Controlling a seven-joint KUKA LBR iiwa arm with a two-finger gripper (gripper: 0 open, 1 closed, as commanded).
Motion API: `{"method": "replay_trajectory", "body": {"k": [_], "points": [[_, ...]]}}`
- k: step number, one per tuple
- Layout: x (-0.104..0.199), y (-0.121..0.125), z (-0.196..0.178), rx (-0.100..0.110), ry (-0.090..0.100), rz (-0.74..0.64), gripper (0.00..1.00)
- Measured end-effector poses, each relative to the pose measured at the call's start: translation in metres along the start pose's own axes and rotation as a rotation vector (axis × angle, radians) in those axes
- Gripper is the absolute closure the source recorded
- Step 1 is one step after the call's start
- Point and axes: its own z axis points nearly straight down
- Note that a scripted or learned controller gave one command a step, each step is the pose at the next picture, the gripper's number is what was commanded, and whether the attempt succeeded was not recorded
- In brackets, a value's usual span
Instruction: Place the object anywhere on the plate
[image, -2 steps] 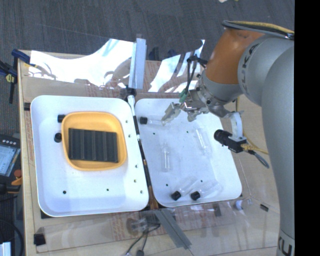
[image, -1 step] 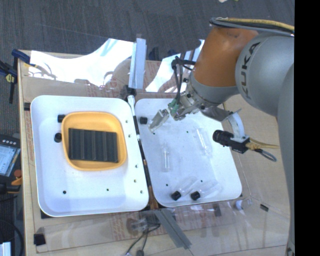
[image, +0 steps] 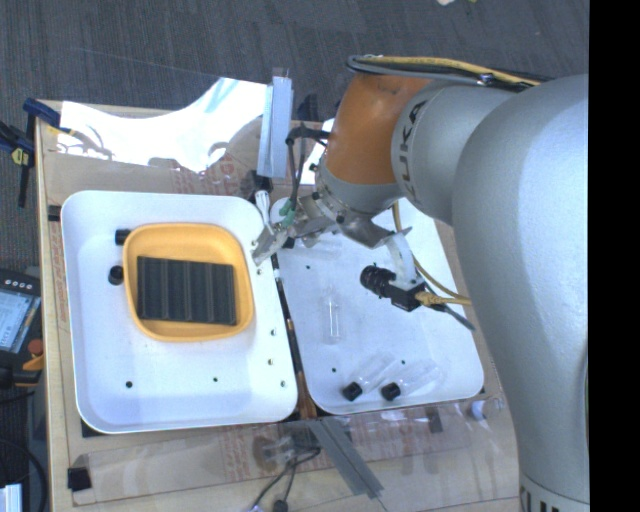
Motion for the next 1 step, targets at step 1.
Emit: {"method": "replay_trajectory", "body": {"k": [1], "points": [[0.0532,0.0241,-0.0057,-0.005,-0.002,-0.059,0.00]]}}
